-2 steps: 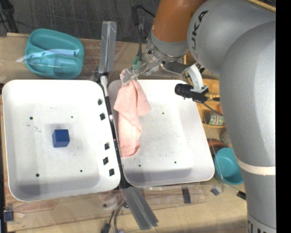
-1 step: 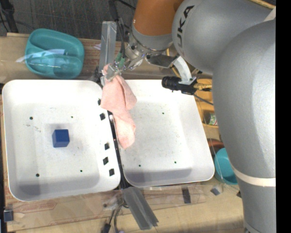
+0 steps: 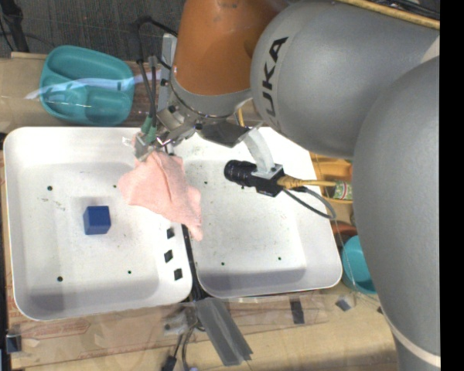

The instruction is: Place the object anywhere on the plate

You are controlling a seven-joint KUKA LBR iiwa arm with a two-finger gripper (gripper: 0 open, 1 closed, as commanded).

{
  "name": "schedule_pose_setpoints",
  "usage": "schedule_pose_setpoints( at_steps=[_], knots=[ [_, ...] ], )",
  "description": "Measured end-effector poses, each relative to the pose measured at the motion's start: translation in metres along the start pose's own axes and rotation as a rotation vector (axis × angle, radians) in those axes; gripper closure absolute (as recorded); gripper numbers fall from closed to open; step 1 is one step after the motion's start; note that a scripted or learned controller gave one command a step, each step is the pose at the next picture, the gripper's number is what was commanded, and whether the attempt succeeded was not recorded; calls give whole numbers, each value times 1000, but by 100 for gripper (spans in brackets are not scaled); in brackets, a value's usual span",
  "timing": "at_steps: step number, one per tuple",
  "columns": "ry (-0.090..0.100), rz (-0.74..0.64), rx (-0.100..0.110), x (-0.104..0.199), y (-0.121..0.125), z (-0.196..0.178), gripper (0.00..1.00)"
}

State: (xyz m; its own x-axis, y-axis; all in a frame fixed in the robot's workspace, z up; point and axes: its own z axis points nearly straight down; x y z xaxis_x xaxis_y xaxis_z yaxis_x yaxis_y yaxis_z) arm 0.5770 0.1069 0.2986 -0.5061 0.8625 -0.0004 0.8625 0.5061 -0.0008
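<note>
From my remote station I see the gripper (image 3: 151, 140) positioned over the rear inner corner of the left bin (image 3: 31, 207), with the top edge of a pink cloth (image 3: 164, 188) pinched between its fingers. The cloth hangs from that pinch and drapes down across the divide between the left bin and the right bin (image 3: 294, 238), its lower end resting near the shared rims. A blue cube (image 3: 97, 219) sits alone on the floor of the left bin, well apart from the cloth.

I judge the step in hand to be the carry: the cloth is grasped and partly lifted, not yet delivered. I cannot identify a plate with confidence; a teal dish (image 3: 85, 83) lies behind the left bin and may be the target.

The next move calls for raising the cloth clear of the bin rims, carrying it over the target, then releasing. Risk noted: the trailing edge may snag on the rims.
</note>
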Motion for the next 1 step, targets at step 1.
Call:
schedule_pose_setpoints(
  at_steps=[1],
  knots=[
    [-2, -322, -4, -15, 49, -109, 100]
  ],
)
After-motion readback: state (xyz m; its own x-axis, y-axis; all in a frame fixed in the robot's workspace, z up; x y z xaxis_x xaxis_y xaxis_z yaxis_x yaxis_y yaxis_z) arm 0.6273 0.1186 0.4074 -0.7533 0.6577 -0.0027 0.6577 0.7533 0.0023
